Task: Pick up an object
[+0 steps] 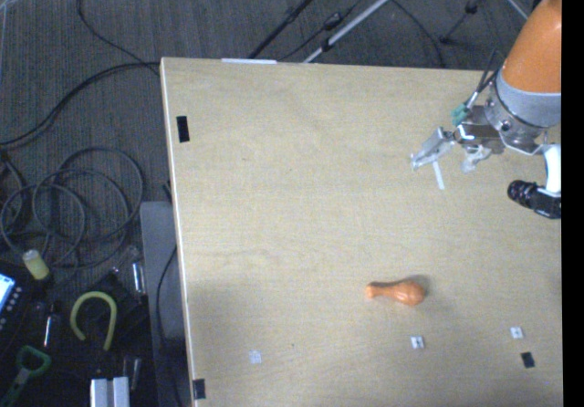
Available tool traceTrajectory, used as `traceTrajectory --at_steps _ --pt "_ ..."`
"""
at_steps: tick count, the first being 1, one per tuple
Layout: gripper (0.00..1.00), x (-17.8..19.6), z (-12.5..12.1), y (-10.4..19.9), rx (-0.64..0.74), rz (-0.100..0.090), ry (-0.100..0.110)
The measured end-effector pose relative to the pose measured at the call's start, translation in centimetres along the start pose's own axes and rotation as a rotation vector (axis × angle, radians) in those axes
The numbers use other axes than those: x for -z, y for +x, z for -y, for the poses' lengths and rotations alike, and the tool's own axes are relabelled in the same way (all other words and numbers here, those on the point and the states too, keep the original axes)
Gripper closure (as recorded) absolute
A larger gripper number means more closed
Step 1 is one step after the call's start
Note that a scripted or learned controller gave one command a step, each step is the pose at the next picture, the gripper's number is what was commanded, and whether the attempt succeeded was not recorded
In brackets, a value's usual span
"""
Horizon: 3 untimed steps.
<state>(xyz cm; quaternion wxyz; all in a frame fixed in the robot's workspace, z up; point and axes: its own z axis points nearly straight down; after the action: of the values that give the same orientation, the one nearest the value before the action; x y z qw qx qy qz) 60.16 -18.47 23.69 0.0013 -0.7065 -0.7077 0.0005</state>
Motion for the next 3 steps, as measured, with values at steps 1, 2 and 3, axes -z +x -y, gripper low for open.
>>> traceTrajectory --at_steps 1,2,3 --pt "0.00 -8.0 -6.0 -2.3 0.051 0.006 0.000" --pt "0.00 -13.2 -6.7 -3.9 0.461 0.004 -0.002" --pt "0.00 -15.2 -6.8 -2.1 0.775 0.004 -0.003"
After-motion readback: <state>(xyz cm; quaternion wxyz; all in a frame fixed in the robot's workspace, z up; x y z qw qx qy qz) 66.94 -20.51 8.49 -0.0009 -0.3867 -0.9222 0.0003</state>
